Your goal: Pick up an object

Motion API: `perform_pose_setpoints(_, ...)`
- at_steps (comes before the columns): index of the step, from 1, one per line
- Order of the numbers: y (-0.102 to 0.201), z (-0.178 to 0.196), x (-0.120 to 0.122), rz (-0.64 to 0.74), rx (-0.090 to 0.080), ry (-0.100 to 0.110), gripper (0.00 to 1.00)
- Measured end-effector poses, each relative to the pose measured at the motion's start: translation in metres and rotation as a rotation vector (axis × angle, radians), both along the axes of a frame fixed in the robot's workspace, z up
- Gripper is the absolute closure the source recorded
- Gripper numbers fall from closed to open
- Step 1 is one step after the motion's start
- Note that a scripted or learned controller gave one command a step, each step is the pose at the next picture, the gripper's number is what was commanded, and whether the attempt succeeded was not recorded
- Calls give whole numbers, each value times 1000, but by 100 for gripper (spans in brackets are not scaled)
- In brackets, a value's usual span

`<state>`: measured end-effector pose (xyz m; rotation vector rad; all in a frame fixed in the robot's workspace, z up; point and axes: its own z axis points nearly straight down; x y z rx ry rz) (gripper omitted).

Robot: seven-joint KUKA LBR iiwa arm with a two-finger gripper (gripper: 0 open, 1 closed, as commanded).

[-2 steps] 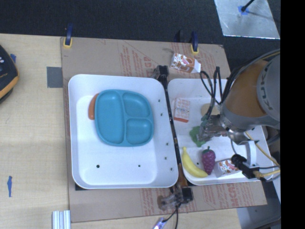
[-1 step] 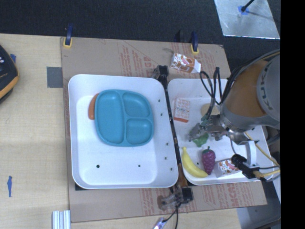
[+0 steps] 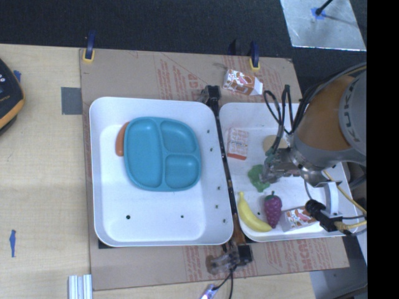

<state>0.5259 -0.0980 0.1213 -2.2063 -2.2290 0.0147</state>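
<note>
Wooden desk [image 3: 43, 185], two bins. We've got the end effector [image 3: 269, 170] low in the right bin [image 3: 249, 114], over a green toy [image 3: 257, 178] around 9 o'clock; can't tell its state. Toy's probably light, squishy, so we'd pinch mid-body.

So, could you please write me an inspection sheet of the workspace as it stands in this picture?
Surface: cardboard sheet on a wooden bench, bearing left bin and right bin.
Job's things: in the right bin, banana, purple grape bunch, green item, white and red packet, small carton. In the left bin, blue divided plate lying over an orange item.
Clutter: a packet on the cardboard behind the right bin.
Grippers: gripper low over the right bin, beside the green item.
Cables: black cables along the arm.
Surroundings: dark floor beyond the bench.
</note>
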Motion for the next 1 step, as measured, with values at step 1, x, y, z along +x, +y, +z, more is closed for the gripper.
perform_pose_setpoints(1, 0, 0, 0, 1, 0, 0, 0)
